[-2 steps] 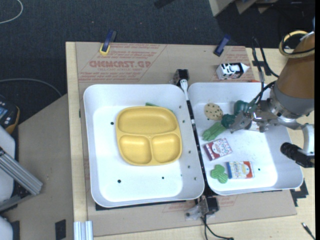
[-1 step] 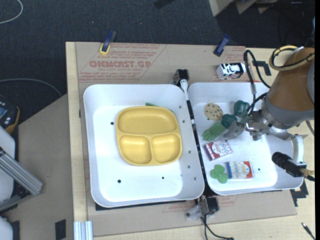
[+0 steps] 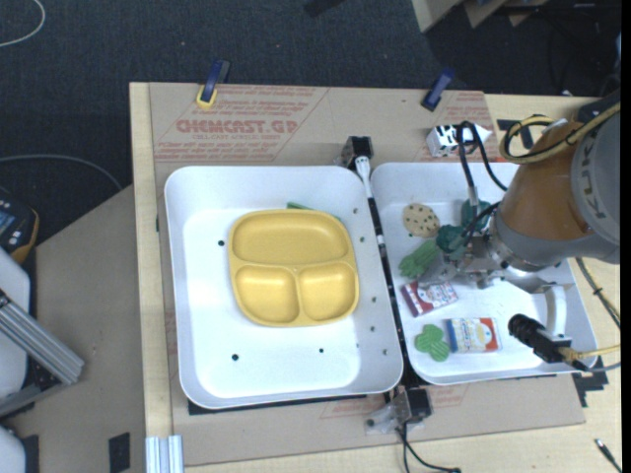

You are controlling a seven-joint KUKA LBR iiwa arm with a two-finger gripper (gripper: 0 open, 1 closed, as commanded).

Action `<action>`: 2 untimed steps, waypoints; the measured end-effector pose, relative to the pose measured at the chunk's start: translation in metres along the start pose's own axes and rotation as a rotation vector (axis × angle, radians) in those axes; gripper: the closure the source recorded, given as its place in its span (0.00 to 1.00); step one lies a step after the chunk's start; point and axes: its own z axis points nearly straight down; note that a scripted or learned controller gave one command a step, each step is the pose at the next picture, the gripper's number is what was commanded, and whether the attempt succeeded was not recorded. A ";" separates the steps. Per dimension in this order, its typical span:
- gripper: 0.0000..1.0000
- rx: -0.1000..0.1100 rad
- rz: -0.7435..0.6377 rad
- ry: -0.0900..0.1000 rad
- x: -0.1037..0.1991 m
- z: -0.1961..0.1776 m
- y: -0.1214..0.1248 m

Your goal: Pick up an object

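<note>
Your gripper (image 3: 461,249), grasp state impossible to tell, sits over the green toy (image 3: 422,257), likely light and soft; pinch its narrow middle.

A yellow divided plate (image 3: 293,266) is sitting in the white left bin (image 3: 187,264). In the white right bin (image 3: 493,363), a tan cookie (image 3: 421,219) is showing dark dots, beside green pieces (image 3: 430,340), a red-and-white packet (image 3: 428,296) and a box (image 3: 470,335) possibly printed blue, white and red.
</note>
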 end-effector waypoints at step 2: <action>1.00 -0.012 -0.001 0.001 0.001 -0.008 0.005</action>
